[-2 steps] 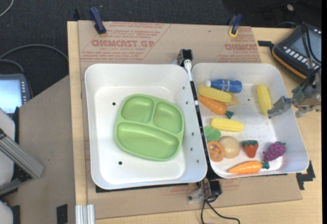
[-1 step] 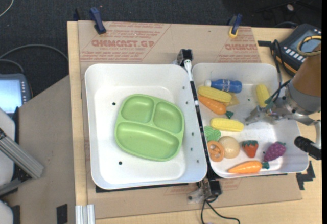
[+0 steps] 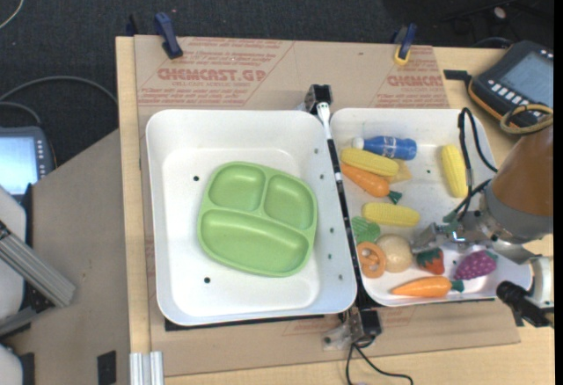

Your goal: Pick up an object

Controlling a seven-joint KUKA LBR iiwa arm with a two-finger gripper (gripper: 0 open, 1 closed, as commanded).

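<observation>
The claw [image 3: 433, 241] sits low in the right bin [image 3: 413, 121] at the frame's lower right, among toy foods — near a small red piece [image 3: 432, 262] and purple grapes [image 3: 475, 265]. Its grip I cannot tell. Nothing looks lifted yet — the pick remains.

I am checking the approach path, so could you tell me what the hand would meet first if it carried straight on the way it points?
The hand points left over the right bin. First in line looks like the beige ball, next to the pretzel; depth is unclear from this slant.
</observation>
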